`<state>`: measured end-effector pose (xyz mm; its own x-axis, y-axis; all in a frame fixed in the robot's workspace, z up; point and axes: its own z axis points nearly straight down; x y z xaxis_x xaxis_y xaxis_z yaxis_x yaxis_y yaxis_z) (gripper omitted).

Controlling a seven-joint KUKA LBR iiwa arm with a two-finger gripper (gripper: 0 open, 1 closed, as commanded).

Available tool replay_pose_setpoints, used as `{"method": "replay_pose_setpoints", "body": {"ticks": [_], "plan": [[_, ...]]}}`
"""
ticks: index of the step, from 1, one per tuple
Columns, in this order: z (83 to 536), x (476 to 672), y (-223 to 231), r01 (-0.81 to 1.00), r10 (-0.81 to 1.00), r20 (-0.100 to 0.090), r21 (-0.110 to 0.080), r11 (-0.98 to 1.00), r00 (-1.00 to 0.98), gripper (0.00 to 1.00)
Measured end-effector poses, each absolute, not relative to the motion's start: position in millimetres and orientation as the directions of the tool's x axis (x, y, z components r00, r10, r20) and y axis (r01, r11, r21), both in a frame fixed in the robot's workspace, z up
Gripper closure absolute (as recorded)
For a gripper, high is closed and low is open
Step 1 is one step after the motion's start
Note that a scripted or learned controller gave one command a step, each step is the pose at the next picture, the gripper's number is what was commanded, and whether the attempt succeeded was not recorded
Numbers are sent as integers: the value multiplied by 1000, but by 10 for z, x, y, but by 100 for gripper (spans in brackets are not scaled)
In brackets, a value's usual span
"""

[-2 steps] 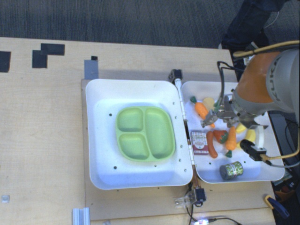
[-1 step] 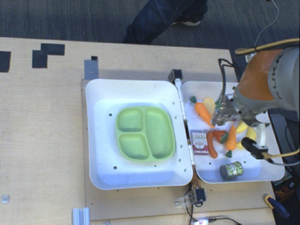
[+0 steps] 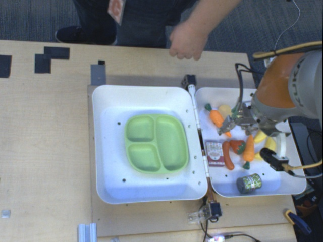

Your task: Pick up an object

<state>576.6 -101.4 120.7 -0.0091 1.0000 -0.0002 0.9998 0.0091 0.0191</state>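
Beside one tray (image 3: 154,145), two carrots (image 3: 216,117)

You are looking at a robotics lab set up inside an office space. Grey-blue office carpet (image 3: 30,9) runs behind a pale wood bench (image 3: 45,150). A person (image 3: 151,4) stands at the far edge, dark trousers, an ID badge (image 3: 116,4) hanging at the waist, one hand (image 3: 186,42) over the bench. Black tape marks (image 3: 50,57) sit on the benchtop. Two white bins (image 3: 101,150) are clamped side by side, with metal brackets at the seam. Loose cables (image 3: 298,168) trail at the right beside the grey and orange arm (image 3: 290,82). The right bin holds toy food and a small can (image 3: 250,182); the left holds a green divided tray (image 3: 156,142). Test props, not household goods.
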Motion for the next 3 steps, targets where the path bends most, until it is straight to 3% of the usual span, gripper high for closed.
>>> {"method": "replay_pose_setpoints", "body": {"ticks": [1,2,3], "plan": [[907,5233,-939,1000,1000,-2,21,2,-2,0],[1057,5275,-953,999,1000,-5,33,2,-2,100],[1849,4963,-168,1000,1000,1,4,5,-5,100]]}}
